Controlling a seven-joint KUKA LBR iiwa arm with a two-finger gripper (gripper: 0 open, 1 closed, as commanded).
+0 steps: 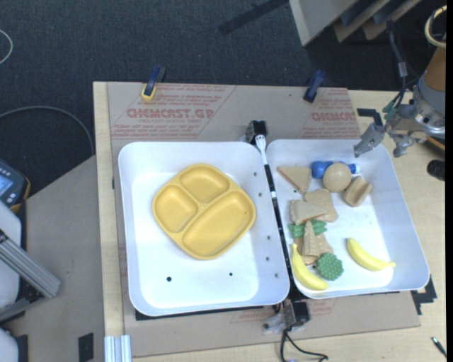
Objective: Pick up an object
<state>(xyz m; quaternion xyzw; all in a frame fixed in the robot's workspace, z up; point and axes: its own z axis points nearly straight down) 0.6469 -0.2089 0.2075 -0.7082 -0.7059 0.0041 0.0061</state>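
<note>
Camera view: dark carpet (64,49) is seen around a brown board (226,106) printed with red lettering, held at its far edge by a yellow clamp (150,86) and a blue clamp (313,85). At the far left a thin cable (42,113) is laid across the carpet, and a metal rail (28,265) is seen at the lower left corner. Two white bins are set side by side on the board, touching along their inner rims.

The left bin (141,283) is occupied by a yellow divided plate (204,210), placed near its middle and turned at an angle.

The right bin (407,212) is filled with toy food. Along its left side a tan wedge (296,177) is seen at the top, bread slices (313,209) below it, green pieces (311,229) among them, and a banana (306,272) at the near rim with a broccoli (329,266) just beside it. Further right, a blue piece (322,168) is touched by a tan ball (337,177), and a brown roll (357,191) is lying just beside the ball. A second banana (368,256) is lying apart near the right rim.

The gripper (384,139) is seen over the bin's far right corner, above the rim and well apart from the food. Its fingers (367,141) are spread apart and nothing is held between them. The arm (432,92) is entered from the upper right, near pale furniture (340,18) at the top edge
</note>
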